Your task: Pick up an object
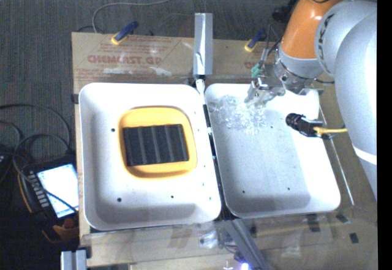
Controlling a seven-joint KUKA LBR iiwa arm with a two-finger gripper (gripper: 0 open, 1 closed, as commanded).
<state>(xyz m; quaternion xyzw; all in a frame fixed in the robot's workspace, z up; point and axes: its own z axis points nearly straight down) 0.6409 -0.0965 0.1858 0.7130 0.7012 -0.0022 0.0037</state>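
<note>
A yellow, rounded-rectangle object with a black ribbed top (157, 142) lies flat in the middle of the left bin (98, 201). A crumpled clear plastic item (237, 114) rests in the far left part of the right bin (282, 189). My gripper (260, 95) hangs low over the far side of the right bin. Its tip is at the upper right edge of the clear plastic. Whether it touches the plastic is not visible.
A black plug on a yellow cable (301, 123) juts over the right bin's right side. A metal post (203, 42) stands behind the seam between the bins. Blue-and-yellow clamps (124, 31) hold the cardboard backing. A lit tablet (56, 188) lies on the floor at left.
</note>
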